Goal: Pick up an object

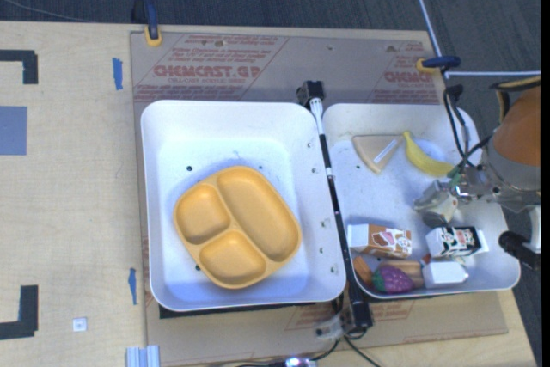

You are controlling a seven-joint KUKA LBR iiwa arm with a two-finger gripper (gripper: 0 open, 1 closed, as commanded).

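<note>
**Arm over the right bin, before any grasp**

The candidate objects lie in the right bin (481, 279): a banana (423, 157) and a tan wedge (375, 152) toward the far side, a small carton (384, 240), a black-and-white carton (455, 241), a white block (445, 273) and purple grapes (395, 278) toward the near side. The step in hand appears to be the approach; nothing is seen lifted. The next move calls for choosing one piece and descending squarely on it. The hand (438, 198) hangs near the bin's middle, just below the banana; whether it is spread or pressed together cannot be told. The arm (516, 137) enters from the right. The left bin (163, 185) holds a yellow divided plate (236, 225) on the worktop (69, 185).
</note>
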